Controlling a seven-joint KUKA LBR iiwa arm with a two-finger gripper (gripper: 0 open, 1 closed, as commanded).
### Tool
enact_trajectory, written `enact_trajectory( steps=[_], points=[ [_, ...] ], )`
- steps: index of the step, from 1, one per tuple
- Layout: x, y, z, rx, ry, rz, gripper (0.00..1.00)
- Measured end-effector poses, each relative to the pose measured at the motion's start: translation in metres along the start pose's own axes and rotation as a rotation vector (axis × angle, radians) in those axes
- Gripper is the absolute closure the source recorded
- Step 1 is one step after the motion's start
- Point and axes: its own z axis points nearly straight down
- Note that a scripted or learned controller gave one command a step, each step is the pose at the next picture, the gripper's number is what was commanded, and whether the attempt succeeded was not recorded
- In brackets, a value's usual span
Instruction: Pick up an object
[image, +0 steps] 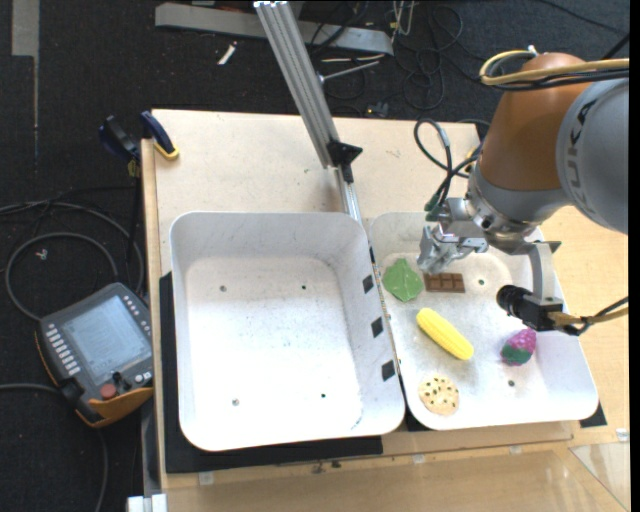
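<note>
At your far left a teach pendant (97, 345) lies on the dark floor, its cable looping up beside it. Next comes the bench (250, 170), with a blue-and-yellow clamp (150, 135) gripping its back left corner and a slanted metal rail (305, 85) running down to the seam between the bins. The left bin (200, 235) sits on the bench with only small specks on its floor.

In the right bin (575, 385), you find a green leaf-shaped piece (403, 280) near the left wall, and a brown chocolate bar (445, 284) just beside it. Below them lies a yellow corn cob (444, 333), tilted, and nearer the front edge a round cookie (438, 395). Further right sits a purple-and-green fruit (518, 346), close under a black fitting (520, 302) hanging off the arm.

The gripper (436, 258) hangs directly over the chocolate bar, at the bin's back left part. You cannot tell from here whether its hand is released or clenched, and nothing is visibly grasped.
</note>
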Motion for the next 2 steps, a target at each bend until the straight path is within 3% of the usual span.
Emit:
enact_trajectory(
  steps=[1, 2],
  points=[
    [0.055, -0.003, 0.013, 0.0, 0.0, 0.0, 1.0],
    [0.111, -0.01, 0.002, -0.003, 0.001, -0.001, 1.0]
  ],
)
